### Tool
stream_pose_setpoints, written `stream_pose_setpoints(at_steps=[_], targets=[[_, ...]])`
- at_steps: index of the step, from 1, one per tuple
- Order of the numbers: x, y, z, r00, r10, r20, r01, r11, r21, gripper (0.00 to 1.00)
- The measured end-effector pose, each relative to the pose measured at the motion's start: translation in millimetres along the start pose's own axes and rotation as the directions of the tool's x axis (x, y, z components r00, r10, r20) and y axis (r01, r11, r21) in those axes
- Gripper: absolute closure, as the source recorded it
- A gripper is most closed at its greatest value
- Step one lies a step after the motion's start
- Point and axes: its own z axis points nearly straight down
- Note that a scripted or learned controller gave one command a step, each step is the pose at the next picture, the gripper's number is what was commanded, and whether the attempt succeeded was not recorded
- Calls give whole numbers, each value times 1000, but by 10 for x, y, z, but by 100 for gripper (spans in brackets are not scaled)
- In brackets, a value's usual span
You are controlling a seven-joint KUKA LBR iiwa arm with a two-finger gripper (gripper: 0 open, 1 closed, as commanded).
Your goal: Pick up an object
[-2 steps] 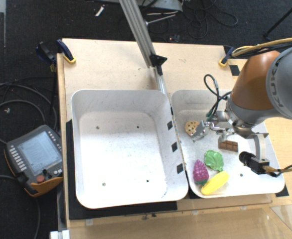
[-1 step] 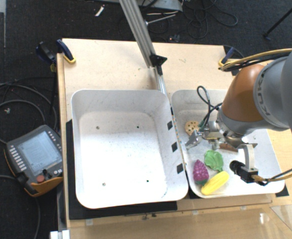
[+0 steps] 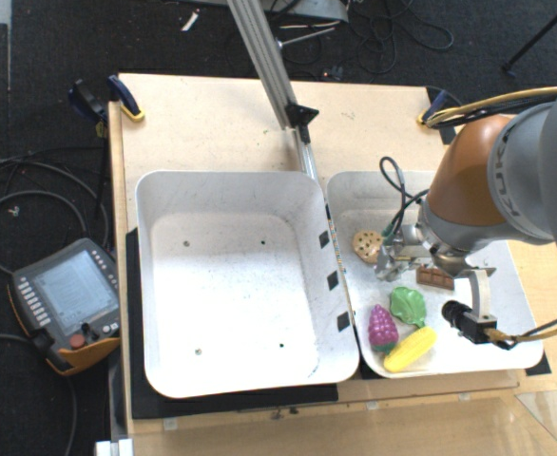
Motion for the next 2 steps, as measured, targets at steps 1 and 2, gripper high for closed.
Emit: stream_pose_setpoints(at_steps=[1,2], targets=[[-39,65,-618,1000,-4,2,4,1000,-6,100],[-39,82,-1151,1000,-5,2,5,1000,-6,100]])
